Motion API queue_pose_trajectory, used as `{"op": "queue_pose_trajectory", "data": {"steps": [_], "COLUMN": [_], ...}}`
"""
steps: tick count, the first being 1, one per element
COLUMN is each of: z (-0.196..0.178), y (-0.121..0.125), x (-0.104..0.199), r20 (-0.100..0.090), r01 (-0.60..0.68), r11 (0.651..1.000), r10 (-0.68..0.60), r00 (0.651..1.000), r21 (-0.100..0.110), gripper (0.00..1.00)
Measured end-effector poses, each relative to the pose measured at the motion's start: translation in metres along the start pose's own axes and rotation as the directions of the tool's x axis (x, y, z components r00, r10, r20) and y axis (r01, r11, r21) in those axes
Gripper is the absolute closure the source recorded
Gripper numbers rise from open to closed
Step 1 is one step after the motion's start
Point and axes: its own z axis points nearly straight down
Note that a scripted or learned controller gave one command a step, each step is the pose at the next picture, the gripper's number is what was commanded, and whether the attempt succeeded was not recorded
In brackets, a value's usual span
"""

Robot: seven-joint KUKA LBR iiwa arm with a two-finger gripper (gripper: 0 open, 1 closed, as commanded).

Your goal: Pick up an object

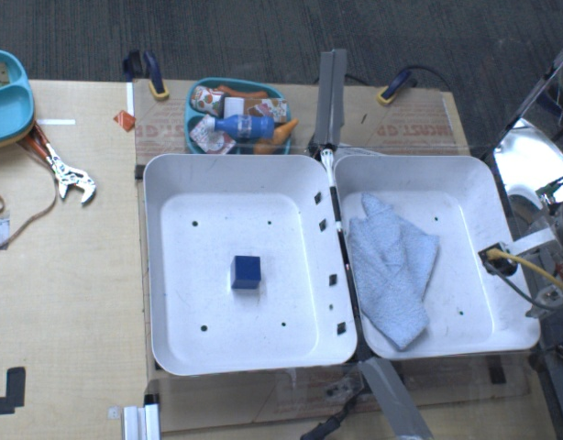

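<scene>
— Blue cube (247, 272) sits a little below the middle of the left bin (167, 246), flat on the floor, well apart from every wall.

— Room around it?

— Bare white on all sides; the nearest rim is at six o'clock. The right bin (474, 328) carries a crumpled grey-blue cloth (391, 269) running from twelve toward six o'clock, lying close to that bin's nine o'clock wall and leaving its three o'clock half bare.

— And the fingers?

— Cannot tell; only shiny arm hardware (529, 168) shows at three o'clock, beyond the right rim. On the counter (61, 319), a wrench (71, 180) lies at nine o'clock and a teal tub of packets (237, 119) at twelve.
</scene>
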Motion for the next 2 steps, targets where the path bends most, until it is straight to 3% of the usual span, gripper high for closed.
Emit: {"op": "queue_pose_trajectory", "data": {"steps": [1,2], "z": [-0.014,0.021], "y": [0.0,0.0], "x": [0.0,-0.001], "r20": [0.0,0.001], "r01": [0.0,-0.005], "r11": [1.0,1.0], "r10": [0.0,0.005], "r00": [1.0,1.0], "r21": [0.0,0.001], "gripper": [0.0,0.0]}}
